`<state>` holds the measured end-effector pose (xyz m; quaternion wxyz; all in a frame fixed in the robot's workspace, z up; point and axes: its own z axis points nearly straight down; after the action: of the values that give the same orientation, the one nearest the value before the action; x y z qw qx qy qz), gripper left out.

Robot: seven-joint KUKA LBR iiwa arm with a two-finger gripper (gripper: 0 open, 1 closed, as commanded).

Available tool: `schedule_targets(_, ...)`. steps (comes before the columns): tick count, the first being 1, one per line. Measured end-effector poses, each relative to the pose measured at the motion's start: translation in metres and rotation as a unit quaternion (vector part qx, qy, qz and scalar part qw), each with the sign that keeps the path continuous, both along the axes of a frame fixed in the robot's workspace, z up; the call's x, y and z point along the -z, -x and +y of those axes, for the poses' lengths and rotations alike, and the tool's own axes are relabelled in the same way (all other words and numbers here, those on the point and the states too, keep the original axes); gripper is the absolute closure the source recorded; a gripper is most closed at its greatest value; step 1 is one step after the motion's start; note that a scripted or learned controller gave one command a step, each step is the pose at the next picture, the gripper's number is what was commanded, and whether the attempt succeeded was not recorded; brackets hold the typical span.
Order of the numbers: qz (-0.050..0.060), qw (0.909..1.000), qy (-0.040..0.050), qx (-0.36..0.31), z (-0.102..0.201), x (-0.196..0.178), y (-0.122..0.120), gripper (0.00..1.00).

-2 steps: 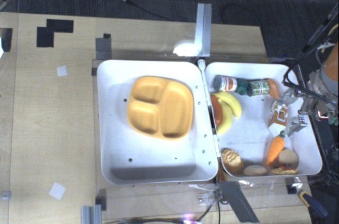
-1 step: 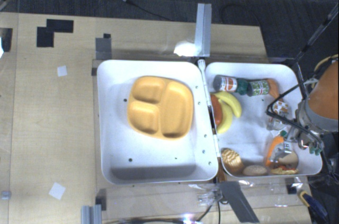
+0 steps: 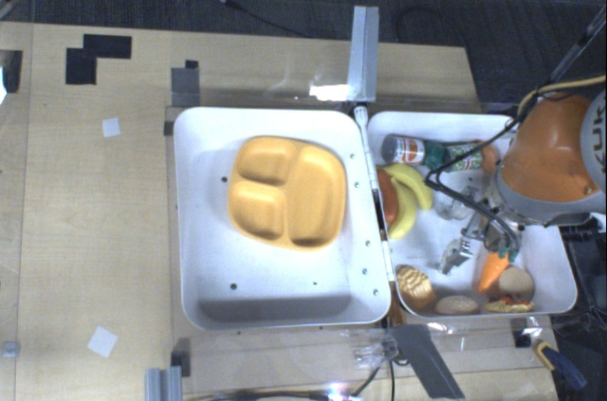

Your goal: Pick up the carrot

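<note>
The grey arm with the orange band point(image 3: 548, 153) reaches in from the right edge of the frame and hangs over the right shallow white bin point(image 3: 566, 290); its two-finger gripper point(image 3: 459, 255) points down and to the left, in the lower middle of that bin, above the bare white floor; the small metal fingers point(image 3: 452, 261) look slightly spread with nothing between them, but they are tiny and I cannot tell this for sure. The short orange carrot with a green top point(image 3: 491, 268) lies in the lower right part of the same bin, just to the right of the gripper, its narrow end toward the bottom of the frame; it is not between the fingers. Just beside the carrot, on its right, rests a pale beige rounded piece like a potato point(image 3: 516, 281); below it lies a flat brownish oval piece point(image 3: 458, 304); in the lower left corner of the bin sits a golden-brown ridged pastry point(image 3: 414, 285). Higher in the bin, a yellow curved banana point(image 3: 408, 195) lies near the left wall, and above it a small can with a red and white label point(image 3: 410, 149) lies on its side. The left shallow white bin point(image 3: 204, 228) holds a yellow plastic tray with three compartments point(image 3: 287, 191), in its upper middle.
</note>
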<state>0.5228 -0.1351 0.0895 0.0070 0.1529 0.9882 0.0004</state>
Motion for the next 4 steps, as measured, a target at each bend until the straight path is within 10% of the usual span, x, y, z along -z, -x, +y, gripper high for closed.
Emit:
schedule_targets(2,0.000,0.9944,-0.0026,0.105,-0.008,0.000,0.031,0.00)
schedule_targets(3,-0.006,0.9948,-0.0015,0.102,-0.007,-0.013,0.027,1.00)
schedule_targets(4,-0.001,0.9894,-0.0011,0.145,-0.007,-0.125,0.032,1.00)
